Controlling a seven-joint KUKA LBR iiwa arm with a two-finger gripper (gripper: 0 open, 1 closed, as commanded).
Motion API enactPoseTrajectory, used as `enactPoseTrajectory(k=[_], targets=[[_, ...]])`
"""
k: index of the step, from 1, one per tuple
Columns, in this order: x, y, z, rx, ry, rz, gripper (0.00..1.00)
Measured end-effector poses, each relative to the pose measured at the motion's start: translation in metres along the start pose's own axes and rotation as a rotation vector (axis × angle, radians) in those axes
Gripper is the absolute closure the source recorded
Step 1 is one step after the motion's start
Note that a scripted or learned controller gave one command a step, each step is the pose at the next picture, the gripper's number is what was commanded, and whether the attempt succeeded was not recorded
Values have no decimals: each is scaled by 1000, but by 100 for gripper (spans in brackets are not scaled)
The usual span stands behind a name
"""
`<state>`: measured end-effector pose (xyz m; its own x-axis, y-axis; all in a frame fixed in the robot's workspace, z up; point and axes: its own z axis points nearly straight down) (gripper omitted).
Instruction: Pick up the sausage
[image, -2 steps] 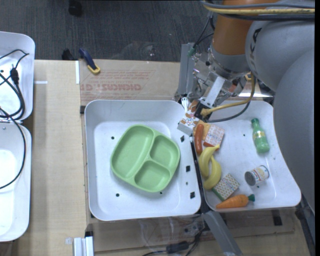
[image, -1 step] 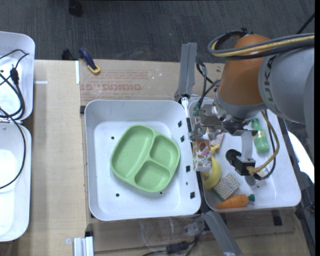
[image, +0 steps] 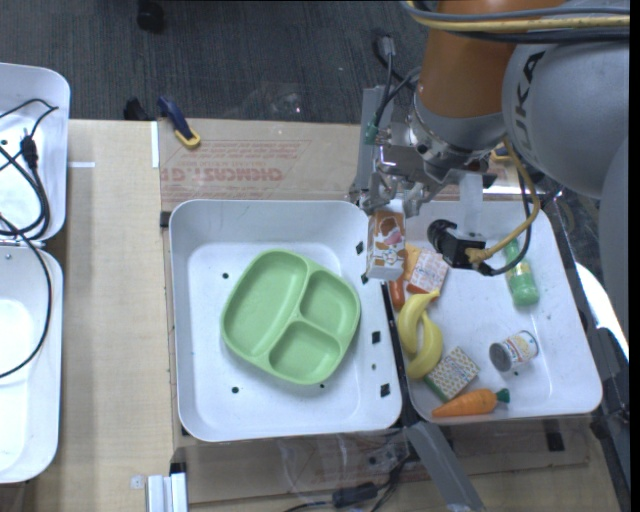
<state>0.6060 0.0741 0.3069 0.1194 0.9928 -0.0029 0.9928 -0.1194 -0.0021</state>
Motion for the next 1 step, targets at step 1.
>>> enactPoseTrajectory(k=[1], targets=[[-9, -4, -73, 0, 0, -94, 100]])
